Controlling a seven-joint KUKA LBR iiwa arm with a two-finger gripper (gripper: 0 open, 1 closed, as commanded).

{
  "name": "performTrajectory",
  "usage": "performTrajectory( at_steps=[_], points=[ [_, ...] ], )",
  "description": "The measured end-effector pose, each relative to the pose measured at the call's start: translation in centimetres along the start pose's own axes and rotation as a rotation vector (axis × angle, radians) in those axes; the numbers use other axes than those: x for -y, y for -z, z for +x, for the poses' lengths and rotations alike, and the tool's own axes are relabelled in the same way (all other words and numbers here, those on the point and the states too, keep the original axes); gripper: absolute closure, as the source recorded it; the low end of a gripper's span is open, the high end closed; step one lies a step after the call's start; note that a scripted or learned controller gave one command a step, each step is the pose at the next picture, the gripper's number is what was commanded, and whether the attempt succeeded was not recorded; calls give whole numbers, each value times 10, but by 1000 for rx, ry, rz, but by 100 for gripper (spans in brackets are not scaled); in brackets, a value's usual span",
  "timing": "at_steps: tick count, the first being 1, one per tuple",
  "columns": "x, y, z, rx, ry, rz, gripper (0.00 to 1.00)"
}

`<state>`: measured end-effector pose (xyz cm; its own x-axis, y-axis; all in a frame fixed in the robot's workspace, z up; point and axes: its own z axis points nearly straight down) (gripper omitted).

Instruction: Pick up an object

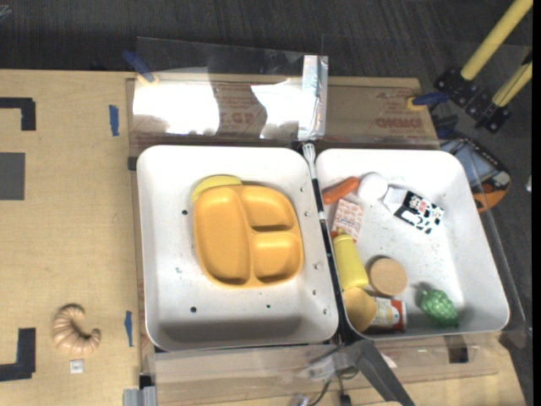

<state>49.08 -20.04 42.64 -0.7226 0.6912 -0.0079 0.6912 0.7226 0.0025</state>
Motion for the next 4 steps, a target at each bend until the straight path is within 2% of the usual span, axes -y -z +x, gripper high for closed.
performTrajectory(
  at_steps=[1, 2, 3, 4],
  points=[
    [-14, 60, -48, 3, 262, -1, 100],
    [-54, 60, -88, 2, 678, -2, 100],
    [-82, 59, -116, 2, 1025, -3, 100],
    [-106, 31, -88, -3, 1035, -4, 100]
  ],
)
